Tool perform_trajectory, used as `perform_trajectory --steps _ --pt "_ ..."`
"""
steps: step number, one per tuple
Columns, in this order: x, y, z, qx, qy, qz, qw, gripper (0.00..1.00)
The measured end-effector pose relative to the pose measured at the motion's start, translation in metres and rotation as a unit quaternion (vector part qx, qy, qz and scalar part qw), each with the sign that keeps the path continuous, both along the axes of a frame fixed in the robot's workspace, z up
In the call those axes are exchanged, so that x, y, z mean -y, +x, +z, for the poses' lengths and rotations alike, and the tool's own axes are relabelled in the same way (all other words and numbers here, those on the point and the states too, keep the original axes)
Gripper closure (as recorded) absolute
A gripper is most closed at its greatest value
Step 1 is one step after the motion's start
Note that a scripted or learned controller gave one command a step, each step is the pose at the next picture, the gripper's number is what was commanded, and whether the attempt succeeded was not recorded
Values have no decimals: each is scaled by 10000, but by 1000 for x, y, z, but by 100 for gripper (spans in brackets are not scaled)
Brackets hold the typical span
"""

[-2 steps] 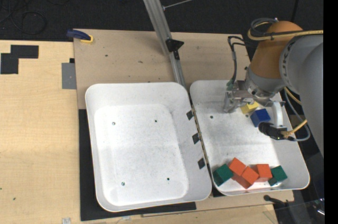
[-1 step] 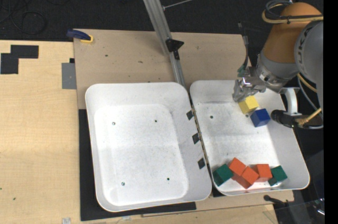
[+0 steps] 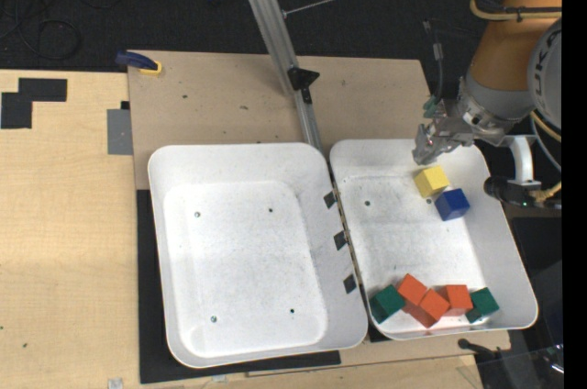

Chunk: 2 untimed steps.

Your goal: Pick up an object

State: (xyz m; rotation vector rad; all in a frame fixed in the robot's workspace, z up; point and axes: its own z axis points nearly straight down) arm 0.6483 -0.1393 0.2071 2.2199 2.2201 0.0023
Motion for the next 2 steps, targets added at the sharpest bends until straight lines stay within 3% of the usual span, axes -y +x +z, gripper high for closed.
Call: perform_trajectory --steps 1,2 --pt "2 1 53 9 -4 2 10000 100" --pt "-55 -5 38 -34 17 21 10000 100"
